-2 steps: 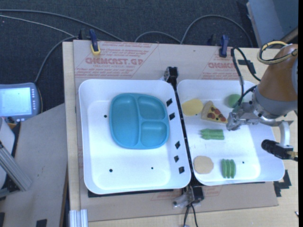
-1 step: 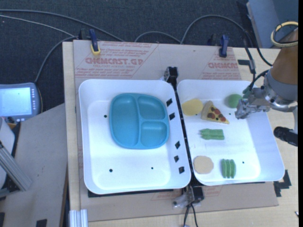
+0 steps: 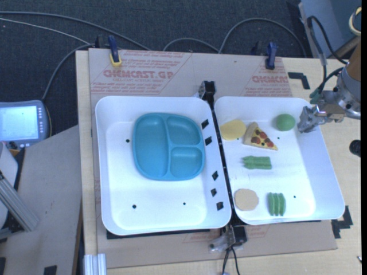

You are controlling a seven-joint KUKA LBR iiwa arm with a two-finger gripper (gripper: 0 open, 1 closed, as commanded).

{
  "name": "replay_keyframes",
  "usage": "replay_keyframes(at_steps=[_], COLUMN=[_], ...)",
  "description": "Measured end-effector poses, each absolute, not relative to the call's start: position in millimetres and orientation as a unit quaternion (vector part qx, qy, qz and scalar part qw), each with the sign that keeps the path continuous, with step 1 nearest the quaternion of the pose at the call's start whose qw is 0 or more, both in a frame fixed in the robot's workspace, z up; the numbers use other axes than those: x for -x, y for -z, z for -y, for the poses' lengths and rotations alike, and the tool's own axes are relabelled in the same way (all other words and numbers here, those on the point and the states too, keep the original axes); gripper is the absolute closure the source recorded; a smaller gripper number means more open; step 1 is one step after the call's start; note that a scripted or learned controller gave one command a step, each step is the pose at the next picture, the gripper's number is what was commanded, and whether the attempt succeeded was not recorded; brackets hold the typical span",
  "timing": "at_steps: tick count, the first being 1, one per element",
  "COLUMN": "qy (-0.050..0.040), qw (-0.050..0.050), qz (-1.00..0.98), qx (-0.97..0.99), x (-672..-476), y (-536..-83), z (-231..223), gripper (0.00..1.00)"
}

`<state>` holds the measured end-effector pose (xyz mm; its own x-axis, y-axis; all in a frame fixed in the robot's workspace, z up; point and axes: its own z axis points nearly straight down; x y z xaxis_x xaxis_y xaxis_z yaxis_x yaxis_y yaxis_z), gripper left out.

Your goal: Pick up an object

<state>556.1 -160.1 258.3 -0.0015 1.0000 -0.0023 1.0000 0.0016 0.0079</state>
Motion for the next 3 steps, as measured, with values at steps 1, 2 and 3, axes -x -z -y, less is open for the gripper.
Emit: replay_keyframes(at_steps=[1, 2, 3], qy=[-0.0012, -0.0001, -0.0008], qw=[0.002, -0.002, 0.0], qz=[-0.708, -0.71, -0.709], qx=[-0.707, -0.705, -0.705], x=[-557.0, -569.4, -588.4], y=[-278, -263, -254], z=[160, 101, 57], gripper=[1.0, 1.0, 1.0])
